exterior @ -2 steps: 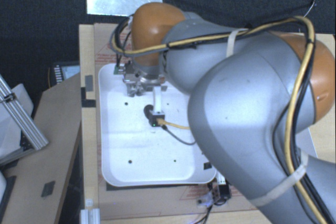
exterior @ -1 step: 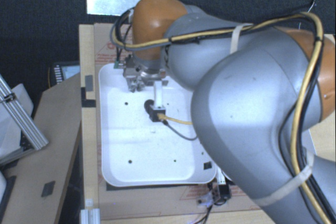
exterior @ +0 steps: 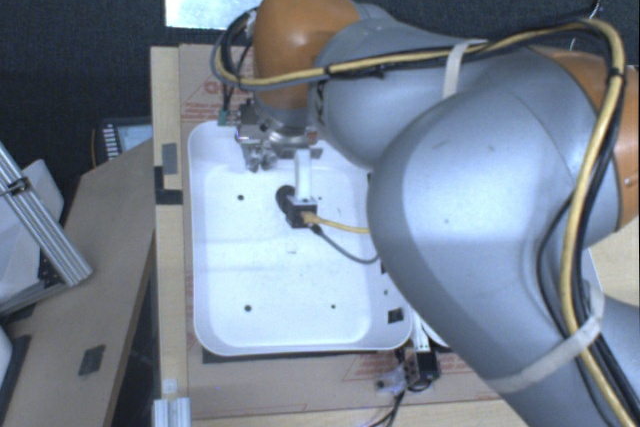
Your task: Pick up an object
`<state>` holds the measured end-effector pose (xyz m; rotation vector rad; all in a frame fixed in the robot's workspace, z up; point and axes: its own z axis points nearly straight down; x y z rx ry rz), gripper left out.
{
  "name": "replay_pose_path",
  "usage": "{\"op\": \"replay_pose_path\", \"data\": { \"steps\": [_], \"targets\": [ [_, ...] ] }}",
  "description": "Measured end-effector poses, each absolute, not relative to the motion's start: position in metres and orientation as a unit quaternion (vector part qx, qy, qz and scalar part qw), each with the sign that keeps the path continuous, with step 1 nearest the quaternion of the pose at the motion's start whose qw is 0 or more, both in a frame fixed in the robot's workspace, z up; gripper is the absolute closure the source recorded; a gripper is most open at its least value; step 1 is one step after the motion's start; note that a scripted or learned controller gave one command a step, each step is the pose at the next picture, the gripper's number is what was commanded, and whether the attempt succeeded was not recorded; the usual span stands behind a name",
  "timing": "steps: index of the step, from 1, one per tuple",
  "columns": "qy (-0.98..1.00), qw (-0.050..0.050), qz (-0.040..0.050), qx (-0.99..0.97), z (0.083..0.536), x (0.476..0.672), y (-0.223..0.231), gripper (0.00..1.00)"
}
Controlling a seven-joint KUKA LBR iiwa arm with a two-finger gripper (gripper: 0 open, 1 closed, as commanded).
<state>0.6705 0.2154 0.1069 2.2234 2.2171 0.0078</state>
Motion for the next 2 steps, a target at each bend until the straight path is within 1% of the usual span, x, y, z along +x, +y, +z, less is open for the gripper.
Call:
{"op": "replay_pose_path", "data": {
  "steps": [1,2],
  "targets": [
    [0.706,0.001,0.0036,0.709,0.118,0.671,0.215,1.00],
    [0.707,0.001,0.0017,0.707,0.151,0.669,0.201,1.00]
  ]
}}
